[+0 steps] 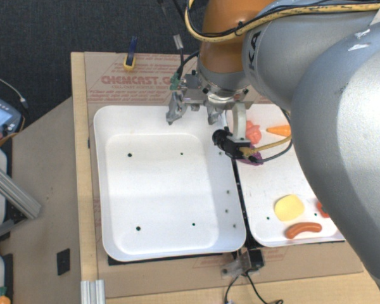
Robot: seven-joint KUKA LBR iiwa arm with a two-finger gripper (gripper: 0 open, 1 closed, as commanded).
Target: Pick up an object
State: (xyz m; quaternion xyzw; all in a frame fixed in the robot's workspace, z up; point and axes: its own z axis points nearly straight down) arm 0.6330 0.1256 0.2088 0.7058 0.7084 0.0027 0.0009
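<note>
My gripper (194, 114) hangs over the far edge of the left white bin (158, 195), just below the orange wrist band. Its two grey fingers (174, 111) stand apart, open, and between them I see just the bin's white wall. The right bin (266, 185) holds the loose objects: a pink piece (254, 132) and an orange carrot-like piece (279, 130) at the far end, a yellow round piece (289, 207) and an orange-red sausage (303, 230) near the front. The arm hides most of that bin.
A black cable with a purple-tipped bundle (244, 152) hangs from the wrist over the divide between the bins. A red piece (320, 209) peeks out by the arm. Brown cardboard (139, 78) surrounds the bins, with a blue-yellow clip (131, 54) at its far edge.
</note>
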